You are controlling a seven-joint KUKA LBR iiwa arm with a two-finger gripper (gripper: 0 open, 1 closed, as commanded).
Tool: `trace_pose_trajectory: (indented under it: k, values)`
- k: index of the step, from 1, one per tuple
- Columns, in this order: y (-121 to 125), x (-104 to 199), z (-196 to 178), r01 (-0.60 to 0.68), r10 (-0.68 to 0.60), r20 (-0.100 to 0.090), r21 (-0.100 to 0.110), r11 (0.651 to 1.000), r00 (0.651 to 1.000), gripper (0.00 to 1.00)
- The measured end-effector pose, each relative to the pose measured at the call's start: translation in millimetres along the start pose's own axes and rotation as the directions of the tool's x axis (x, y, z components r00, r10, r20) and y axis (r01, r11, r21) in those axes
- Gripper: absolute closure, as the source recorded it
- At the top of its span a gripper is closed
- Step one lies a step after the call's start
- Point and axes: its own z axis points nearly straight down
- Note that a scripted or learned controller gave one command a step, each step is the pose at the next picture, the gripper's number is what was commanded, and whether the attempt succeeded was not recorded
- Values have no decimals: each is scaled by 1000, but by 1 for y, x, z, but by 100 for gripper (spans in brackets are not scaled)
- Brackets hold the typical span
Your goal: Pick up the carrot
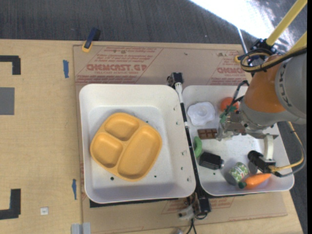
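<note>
- Nearest the camera, at the near edge of the right bin [287, 179], lies the carrot [257, 180], orange, roughly level, just right of a green-labelled can [237, 172].
- Left bin [87, 130]: holds a yellow divided tray [126, 145], well apart from the task item.
- Right bin, left part: a white lid [202, 112], a brown chocolate bar [208, 133], a green piece [198, 146] and a black block [210, 160].
- Gripper [229, 128]: hangs over the middle of the right bin, near the chocolate bar, far of the carrot. Nothing is seen in its grasp; the finger opening cannot be judged, the wrist hiding it.
- Step in hand, as judged: approach; the carrot is not yet reached.
- Next move calls for travel toward the near right corner, then descent clear of the can.
</note>
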Motion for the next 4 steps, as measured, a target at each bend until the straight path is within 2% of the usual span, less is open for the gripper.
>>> trace_pose_trajectory:
  k: [1, 2, 3, 4]
  values:
    - [-59, 68, -117, -233, 233, 0, 4, 972, 972, 100]
    - [-84, 147, -97, -282, 282, 1, 7, 959, 959, 100]
    - [44, 165, -105, -303, 303, 1, 3, 953, 953, 100]
    - [22, 290, -117, -521, 521, 2, 4, 854, 854, 100]
